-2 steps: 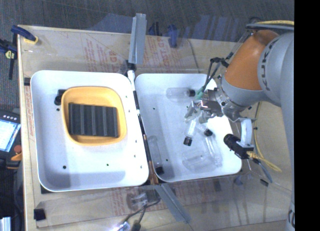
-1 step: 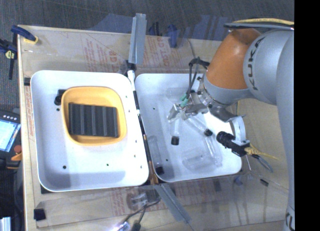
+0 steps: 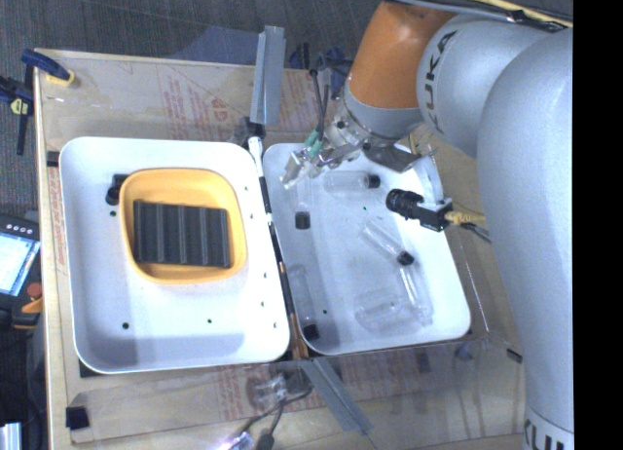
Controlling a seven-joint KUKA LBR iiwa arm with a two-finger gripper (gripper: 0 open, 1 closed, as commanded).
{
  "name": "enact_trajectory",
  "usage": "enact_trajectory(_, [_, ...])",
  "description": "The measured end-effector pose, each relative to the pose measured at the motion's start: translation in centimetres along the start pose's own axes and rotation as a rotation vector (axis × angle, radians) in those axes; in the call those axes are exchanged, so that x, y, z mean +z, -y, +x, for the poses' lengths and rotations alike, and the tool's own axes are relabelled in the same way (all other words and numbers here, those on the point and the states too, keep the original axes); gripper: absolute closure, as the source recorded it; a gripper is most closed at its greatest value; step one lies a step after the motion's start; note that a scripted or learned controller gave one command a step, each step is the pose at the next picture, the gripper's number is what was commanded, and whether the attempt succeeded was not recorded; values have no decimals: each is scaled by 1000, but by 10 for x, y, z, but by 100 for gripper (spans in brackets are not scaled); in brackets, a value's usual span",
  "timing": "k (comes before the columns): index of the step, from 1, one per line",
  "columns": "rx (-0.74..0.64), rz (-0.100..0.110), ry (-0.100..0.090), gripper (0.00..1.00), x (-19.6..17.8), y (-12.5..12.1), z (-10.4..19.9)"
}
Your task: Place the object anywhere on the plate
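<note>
Gripper [image 3: 310, 158] hovers over right bin [image 3: 448, 317]; claw state unclear; yellow plate [image 3: 180, 185] in left bin [image 3: 97, 331].

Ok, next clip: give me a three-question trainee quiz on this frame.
1. True or false: the yellow plate lies in the left bin.
2. Which bin is the hand over? A) left B) right
3. Fill in: the clear plastic items lie in the ___ bin.

Key: 1 true; 2 B, over the far edge of the right bin; 3 right.
</note>
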State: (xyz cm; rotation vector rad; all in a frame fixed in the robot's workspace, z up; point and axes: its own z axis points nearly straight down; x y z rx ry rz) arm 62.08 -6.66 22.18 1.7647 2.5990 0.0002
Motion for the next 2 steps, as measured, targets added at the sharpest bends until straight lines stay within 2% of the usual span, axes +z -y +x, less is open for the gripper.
enact_trajectory(1, [-161, 3, -2, 100, 30, -1, 20])
enact_trajectory(2, [-161, 3, -1, 0, 30, -1, 19])
